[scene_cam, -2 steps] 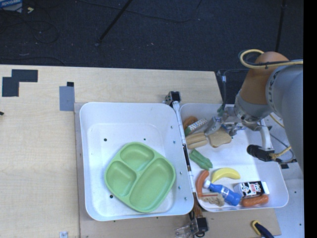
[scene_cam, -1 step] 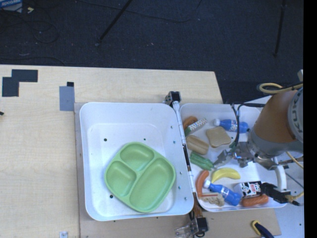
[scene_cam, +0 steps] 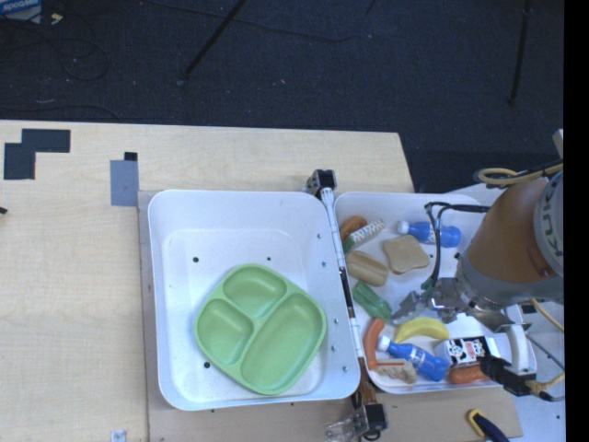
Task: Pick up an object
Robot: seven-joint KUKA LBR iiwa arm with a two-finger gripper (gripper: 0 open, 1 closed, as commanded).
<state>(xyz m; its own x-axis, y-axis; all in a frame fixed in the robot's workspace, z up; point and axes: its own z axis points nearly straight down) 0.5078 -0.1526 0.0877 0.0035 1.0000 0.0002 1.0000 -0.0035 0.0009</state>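
Note:
The right bin holds several toy foods: a toast slice, a tan bread piece, a blue bottle at the back, a green piece, a yellow banana, a second blue bottle, and a small white carton. My gripper hangs low inside this bin, just above and behind the banana and right of the green piece. The orange wrist band stands over the bin's right half and hides part of it. Nothing can be made out in the gripper.
The left bin holds a green divided plate. An orange stick and a reddish sausage lie near the right bin's front wall. A clamp sits where the two bins meet at the back. Bare bench lies to the left.

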